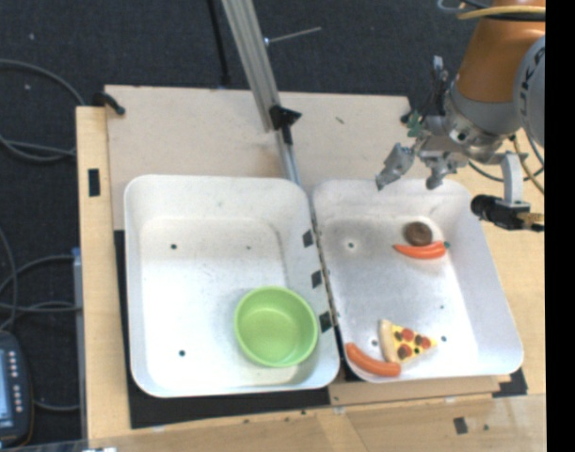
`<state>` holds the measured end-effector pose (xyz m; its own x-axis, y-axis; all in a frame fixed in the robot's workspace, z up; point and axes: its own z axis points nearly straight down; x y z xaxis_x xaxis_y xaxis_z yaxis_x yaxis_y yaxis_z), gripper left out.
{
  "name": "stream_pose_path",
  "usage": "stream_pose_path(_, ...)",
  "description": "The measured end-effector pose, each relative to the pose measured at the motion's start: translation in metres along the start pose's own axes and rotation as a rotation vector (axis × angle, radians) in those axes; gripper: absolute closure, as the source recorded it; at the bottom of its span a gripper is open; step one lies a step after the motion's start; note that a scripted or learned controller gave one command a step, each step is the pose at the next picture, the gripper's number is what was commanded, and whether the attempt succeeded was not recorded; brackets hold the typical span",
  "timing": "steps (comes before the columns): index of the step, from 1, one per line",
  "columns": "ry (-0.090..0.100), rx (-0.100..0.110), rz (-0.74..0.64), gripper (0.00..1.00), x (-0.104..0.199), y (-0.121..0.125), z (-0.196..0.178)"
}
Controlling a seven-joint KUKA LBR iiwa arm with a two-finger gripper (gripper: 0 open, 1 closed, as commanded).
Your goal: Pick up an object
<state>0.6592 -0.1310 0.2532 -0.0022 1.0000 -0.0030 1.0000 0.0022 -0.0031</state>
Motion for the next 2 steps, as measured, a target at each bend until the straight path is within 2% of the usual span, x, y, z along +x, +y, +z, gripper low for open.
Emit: stream_pose_path(2,-0.001,0.001,-0.001,0.00,0.000,0.015,0.100)
